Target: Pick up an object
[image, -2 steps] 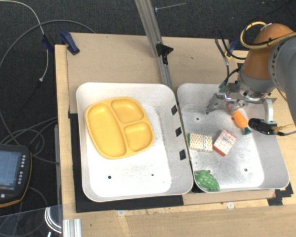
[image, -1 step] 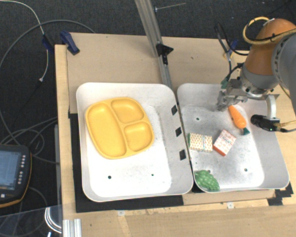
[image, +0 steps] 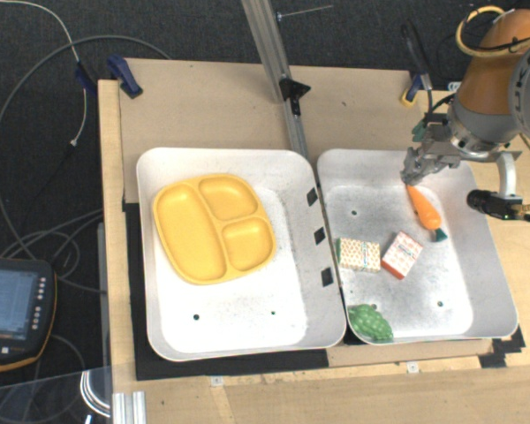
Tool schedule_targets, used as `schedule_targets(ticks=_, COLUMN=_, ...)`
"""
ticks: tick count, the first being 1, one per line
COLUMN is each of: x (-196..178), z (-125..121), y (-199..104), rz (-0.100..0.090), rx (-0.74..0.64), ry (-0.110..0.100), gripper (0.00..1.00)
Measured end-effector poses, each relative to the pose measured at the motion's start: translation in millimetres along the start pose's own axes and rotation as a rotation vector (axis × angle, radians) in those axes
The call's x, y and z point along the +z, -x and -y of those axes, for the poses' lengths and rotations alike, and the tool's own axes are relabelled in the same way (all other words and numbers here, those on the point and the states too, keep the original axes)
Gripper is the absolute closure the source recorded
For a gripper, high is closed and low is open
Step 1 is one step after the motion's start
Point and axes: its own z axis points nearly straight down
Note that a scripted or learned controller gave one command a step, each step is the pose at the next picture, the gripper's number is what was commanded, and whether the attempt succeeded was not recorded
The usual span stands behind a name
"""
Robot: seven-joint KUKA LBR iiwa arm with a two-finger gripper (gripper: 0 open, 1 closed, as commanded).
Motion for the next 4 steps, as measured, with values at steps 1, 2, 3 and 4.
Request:
schedule_targets(ticks=1, x=-48.3, z=-7.1, y=-6.7, rz=0.0, rx=-0.002, ry=0.001, gripper=1.0)
schedule_targets(ticks=2, x=-103.7, z=-9.1, y=-6.8, rz=0.0, rx=-0.001, ry=0.002, gripper=1.0)
schedule_targets(ticks=3, x=-90.9, z=15.8, y=-55.2, rz=-0.004, rx=-0.004, ry=-0.009, gripper=1.0)
schedule_targets(ticks=4, x=-100.0, z=43.3, y=-98.8, rz=-0.005, rx=-0.005, ry=-0.009, gripper=1.0)
